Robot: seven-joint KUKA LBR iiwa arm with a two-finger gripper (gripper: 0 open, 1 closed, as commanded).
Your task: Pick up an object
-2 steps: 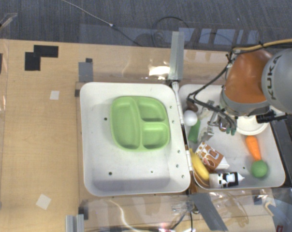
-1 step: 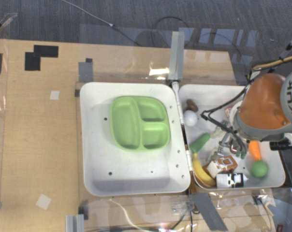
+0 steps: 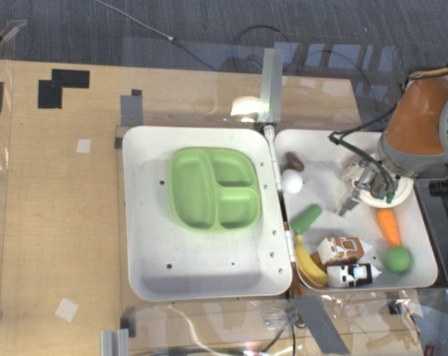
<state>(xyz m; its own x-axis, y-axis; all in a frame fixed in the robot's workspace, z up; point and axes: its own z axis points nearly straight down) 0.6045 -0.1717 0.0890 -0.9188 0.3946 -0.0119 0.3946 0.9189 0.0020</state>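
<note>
Objects lie scattered in the right bin [image 3: 424, 273], the gripper [image 3: 351, 201] low among them.

Carrot [image 3: 389, 227], green ball [image 3: 397, 259], banana [image 3: 308, 262], small carton [image 3: 340, 250], green block [image 3: 305, 218], white ball [image 3: 292, 182] and brown piece [image 3: 293, 160] rest on the bin floor. Whether the fingers are parted or closed I cannot tell. A green divided plate [image 3: 213, 188] sits in the left bin [image 3: 146, 273].

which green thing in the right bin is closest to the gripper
The green wedge-shaped piece, just left of the gripper. The green ball sits farther off, near the bin's front right corner.
</note>
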